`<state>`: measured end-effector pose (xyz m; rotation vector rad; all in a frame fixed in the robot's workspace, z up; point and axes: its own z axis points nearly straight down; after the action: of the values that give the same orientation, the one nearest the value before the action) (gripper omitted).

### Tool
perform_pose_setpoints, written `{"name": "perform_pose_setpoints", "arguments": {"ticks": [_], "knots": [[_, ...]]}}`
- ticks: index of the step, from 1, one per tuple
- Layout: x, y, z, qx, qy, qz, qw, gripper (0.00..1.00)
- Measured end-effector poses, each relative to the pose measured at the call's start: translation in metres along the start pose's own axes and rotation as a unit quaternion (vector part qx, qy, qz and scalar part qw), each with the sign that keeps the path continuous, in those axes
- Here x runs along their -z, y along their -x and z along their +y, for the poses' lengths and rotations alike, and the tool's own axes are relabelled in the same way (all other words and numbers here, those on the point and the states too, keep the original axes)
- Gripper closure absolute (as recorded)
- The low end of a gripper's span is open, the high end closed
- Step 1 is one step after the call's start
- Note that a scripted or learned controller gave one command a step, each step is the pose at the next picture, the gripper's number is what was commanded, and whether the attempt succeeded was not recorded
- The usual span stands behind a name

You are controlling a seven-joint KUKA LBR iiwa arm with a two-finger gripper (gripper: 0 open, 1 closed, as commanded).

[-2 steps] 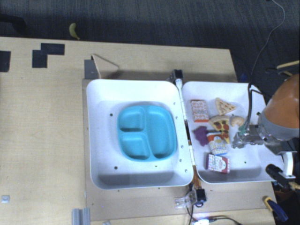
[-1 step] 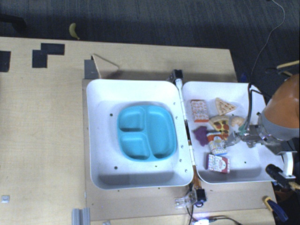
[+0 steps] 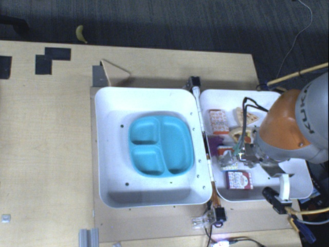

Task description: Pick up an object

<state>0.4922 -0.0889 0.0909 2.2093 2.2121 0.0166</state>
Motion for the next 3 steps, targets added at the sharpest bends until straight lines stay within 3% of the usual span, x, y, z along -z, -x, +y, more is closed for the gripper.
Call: {"name": "perform_pose_setpoints", "arguments": {"ticks": [1,2,3], "knots": [[0.012,-0.002,0.004,0.002,0.004,0.001,1.0000,1.00],[0.012,-0.001,0.003,0.001,0.004,0.001,1.0000,0.00],[0.023,-0.003,0.005,0.003,0.005,0.002,1.0000,1.00]]}}
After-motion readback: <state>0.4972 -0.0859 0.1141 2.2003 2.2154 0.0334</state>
